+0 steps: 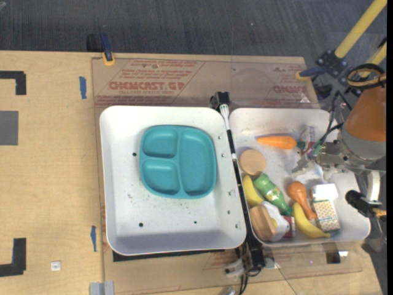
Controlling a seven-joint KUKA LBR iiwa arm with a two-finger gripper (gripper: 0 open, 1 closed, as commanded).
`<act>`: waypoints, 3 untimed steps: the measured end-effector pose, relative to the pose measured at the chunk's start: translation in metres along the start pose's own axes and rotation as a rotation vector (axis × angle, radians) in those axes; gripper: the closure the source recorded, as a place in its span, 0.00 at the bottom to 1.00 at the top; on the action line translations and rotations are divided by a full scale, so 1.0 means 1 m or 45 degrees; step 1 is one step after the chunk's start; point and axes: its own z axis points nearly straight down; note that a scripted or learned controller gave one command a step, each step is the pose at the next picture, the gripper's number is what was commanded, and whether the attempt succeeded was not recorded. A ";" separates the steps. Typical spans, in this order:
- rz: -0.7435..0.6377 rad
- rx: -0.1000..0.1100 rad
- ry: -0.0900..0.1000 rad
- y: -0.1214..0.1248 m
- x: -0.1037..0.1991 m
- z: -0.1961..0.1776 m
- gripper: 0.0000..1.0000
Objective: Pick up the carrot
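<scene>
So the carrot [277, 142] is sitting on the floor of the right bin [270, 118], up near the far wall, lying on its side with the green top pointing toward the arm. Nothing is touching it as far as I can see. Everything else is bunched up on the near side of the carrot: a round tan cookie-looking thing [252, 162] just beside it, then a green bottle [270, 190], a banana [307, 223], a drumstick-shaped piece [299, 195], a small patterned box [326, 211] and a burger-ish item [265, 221] closest to the near rim.

The end effector [313, 155] is just to the arm side of the carrot's leafy end, down low in the bin. Honestly it's a tangle of metal and wires there, so I can't tell how it's set.

The left bin [116, 177] has a teal divided plate [178, 161] and that's it.

Progress-wise I'd say barely started: carrot not grabbed, not lifted. The whole grasp and lift is left to do.
</scene>
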 end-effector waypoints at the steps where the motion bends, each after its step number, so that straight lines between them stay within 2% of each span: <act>1: -0.081 -0.023 -0.006 -0.076 0.043 0.009 0.00; 2: -0.075 -0.036 -0.017 -0.073 0.039 -0.002 1.00; 3: 0.498 -0.010 0.003 -0.086 0.115 -0.086 1.00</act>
